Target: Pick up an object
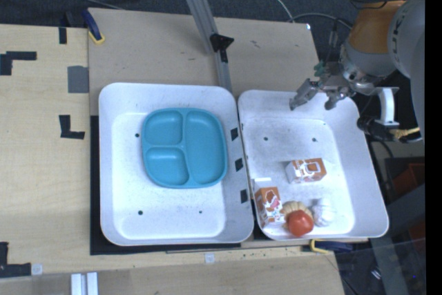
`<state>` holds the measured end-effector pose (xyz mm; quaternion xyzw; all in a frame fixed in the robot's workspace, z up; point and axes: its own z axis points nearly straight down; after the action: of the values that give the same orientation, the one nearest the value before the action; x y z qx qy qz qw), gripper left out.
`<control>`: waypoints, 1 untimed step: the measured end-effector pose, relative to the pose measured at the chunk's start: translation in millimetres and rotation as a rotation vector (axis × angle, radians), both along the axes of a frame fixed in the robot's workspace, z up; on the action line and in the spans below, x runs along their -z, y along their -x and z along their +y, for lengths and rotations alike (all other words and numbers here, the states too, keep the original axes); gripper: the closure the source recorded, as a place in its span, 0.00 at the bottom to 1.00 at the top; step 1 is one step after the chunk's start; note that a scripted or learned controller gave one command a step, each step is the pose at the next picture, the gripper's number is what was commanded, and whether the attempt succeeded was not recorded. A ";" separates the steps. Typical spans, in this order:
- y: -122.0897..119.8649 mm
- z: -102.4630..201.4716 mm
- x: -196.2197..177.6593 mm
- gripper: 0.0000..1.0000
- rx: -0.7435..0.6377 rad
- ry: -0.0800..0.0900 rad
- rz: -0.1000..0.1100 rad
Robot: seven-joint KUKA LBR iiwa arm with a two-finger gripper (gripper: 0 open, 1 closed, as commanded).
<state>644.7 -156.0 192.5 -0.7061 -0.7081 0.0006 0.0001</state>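
Note:
My gripper (315, 99) hangs over the far edge of the right bin (276, 107), its two fingers spread open with nothing between them. Well below it in the bin lies a small white and orange carton (306, 170). In the bin's near corner sit a second orange carton (268, 204), a red tomato (300, 223), a tan bread-like piece (293, 206) and a pale crumpled item (323, 211). All of these lie apart from the gripper.
The left bin (114, 169) holds a blue divided plate (184, 147). A grey metal post (199, 3) slants across the bench behind the bins. The arm (380, 24) enters from the upper right.

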 end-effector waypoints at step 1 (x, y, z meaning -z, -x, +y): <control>0.0 -0.1 0.0 0.00 0.000 0.000 0.000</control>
<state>644.6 -156.1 192.5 -0.7061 -0.7081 0.0009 0.0001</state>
